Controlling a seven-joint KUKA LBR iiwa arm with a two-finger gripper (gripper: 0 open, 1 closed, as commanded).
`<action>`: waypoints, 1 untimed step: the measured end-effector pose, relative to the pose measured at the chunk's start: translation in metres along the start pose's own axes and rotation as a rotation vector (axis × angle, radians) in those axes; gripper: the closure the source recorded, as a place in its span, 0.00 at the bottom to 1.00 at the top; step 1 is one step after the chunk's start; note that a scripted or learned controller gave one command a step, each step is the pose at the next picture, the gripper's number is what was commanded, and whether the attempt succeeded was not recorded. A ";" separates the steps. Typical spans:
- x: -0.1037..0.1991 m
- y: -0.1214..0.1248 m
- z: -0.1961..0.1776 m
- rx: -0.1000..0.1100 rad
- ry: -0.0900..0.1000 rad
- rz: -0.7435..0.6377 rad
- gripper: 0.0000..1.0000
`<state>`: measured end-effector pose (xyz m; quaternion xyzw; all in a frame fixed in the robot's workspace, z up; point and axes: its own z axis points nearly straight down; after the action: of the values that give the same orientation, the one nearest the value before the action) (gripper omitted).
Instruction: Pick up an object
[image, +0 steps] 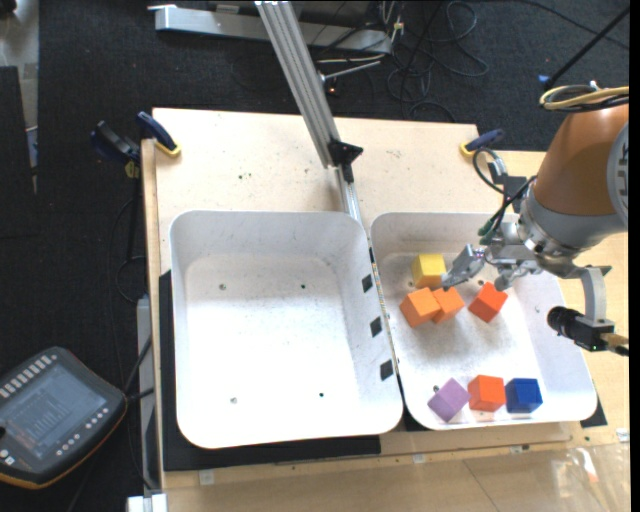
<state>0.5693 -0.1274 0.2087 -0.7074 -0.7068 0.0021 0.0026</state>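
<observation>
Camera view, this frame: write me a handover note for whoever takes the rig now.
Gripper: low in the right bin, by the yellow cube and two orange cubes; grasp unclear.
Same bin: red-orange cube in the middle; purple cube, orange-red cube and blue cube along the near edge.
Done: nothing lifted.
Left: grasp one cube, raise it.

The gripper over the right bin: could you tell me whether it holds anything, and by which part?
Nothing shows between its fingers. The gripper hangs above the yellow cube and the orange cubes.
</observation>
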 end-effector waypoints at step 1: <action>-0.003 -0.004 0.063 0.001 0.000 0.001 0.00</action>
<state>0.5646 -0.1308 0.1455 -0.7076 -0.7066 0.0022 0.0029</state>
